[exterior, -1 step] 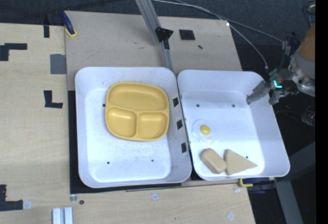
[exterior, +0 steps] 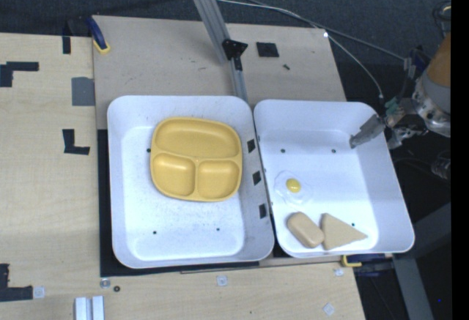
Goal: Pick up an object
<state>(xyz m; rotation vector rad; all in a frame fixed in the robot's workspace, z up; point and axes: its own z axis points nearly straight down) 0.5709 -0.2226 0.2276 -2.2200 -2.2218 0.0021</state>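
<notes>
Gripper (exterior: 364, 137) over right bin's (exterior: 381, 172) far right rim; finger state indiscernible. Yellow tray (exterior: 196, 158) in left bin (exterior: 124, 187). Nothing held.

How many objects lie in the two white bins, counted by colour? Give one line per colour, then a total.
Yellow: 2, the yellow three-compartment plastic plate in the left bin and the small round yellow piece in the right bin.
Tan: 2, the rounded tan block and the tan wedge, side by side in the right bin.
Total: 4
</notes>
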